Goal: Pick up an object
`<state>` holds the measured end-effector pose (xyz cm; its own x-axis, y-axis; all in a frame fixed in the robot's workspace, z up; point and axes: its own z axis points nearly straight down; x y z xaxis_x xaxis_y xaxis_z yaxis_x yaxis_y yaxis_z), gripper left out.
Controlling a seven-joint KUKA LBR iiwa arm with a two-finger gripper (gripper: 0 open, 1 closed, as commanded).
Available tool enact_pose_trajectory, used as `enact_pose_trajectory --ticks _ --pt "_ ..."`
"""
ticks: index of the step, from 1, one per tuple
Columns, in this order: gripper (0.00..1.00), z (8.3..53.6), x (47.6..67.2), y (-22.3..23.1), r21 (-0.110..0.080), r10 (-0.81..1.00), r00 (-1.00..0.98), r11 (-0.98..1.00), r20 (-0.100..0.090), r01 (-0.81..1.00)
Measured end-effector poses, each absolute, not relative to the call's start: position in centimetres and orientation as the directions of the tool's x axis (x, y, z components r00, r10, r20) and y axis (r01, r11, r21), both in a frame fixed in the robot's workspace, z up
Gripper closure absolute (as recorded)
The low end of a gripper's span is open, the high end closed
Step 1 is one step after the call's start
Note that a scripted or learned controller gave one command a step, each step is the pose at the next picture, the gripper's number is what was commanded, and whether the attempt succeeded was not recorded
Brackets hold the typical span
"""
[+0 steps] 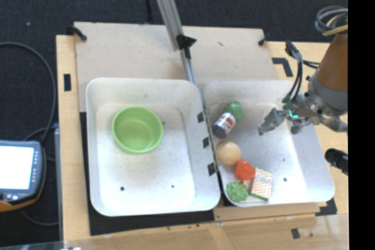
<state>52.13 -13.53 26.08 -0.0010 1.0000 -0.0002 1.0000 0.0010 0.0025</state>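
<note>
Camera view: claw (274, 122) amid open bin floor (293, 155)

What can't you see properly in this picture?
- Hand: in the camera view it is small and blurry, so whether it is open or shut cannot be told.
- Can: its label is too small to read.
- Green ball: the can hides part of it.
- Packet: its print is too small to make out.
- Screen: cut off by the left edge.

Bright, even overhead light, soft faint shadows, slightly grainy and soft-focused.
</note>
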Motion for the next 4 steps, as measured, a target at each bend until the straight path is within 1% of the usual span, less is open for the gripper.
enact_pose_trajectory --ticks 1,2,3,4 --pt "0.00 21.8 52.2 -13.2 -0.002 1.000 0.000 0.000 -0.001 1.000" --pt "0.00 15.6 52.5 -13.8 -0.005 1.000 0.001 -0.001 -0.001 1.000" --pt "0.00 10.7 52.5 -14.2 0.003 1.000 0.004 -0.004 -0.006 1.000" --pt "1.00 12.0 52.7 -14.4 0.010 1.000 0.010 -0.010 -0.007 1.000"
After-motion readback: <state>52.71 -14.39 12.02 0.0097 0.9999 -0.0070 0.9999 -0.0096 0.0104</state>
